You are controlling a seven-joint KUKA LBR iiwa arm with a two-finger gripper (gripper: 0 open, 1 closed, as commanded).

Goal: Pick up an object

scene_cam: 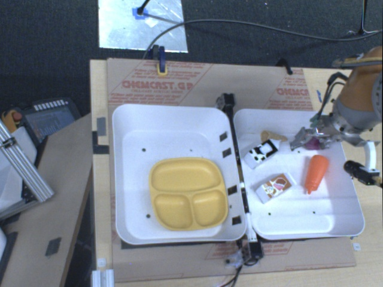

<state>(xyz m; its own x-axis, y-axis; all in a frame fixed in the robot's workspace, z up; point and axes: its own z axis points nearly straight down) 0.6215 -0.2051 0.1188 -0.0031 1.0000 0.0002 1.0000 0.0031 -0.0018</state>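
— Where is the arm's hand (304, 140)?
— Over the far part of the right white bin (341, 220); whether it is released or clenched cannot be told.
— And the objects?
— An orange plastic carrot (315, 172) lies just near of it, with a small printed box (274, 187) and a black-and-white cow toy (261, 153) to the left. A yellow divided plastic tray (188, 192) sits in the left white bin (134, 160).

Red lettering reading "CHEMCAST GP" is printed on the brown paper-faced sheet (179, 79) that lies under the two white bins, at upper centre of the frame. A second red print toward the upper right is too skewed to read.
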